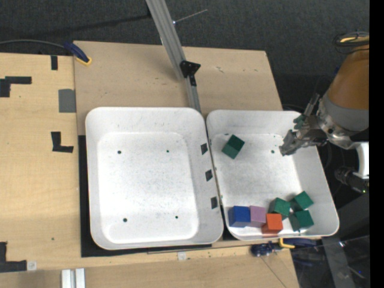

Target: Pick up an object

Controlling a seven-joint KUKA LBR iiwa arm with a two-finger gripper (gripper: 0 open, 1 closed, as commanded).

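Observation:
The right bin [264, 122] holds a green cube [233, 146] lying alone near its far left. Along its near edge sit a blue cube [240, 215], a lilac cube [258, 215], an orange cube [273, 222] and three green blocks [295, 210] bunched at the near right corner. My gripper [290, 143] hangs over the right bin's far right side, well to the right of the lone green cube. I see nothing between its fingers.
The left bin [147, 176] sits beside the right one. A slanted metal bar [171, 35] runs down from the top to the bins' junction. The arm's orange band [351, 86] stands at the right edge. The wooden bench [36, 161] extends left.

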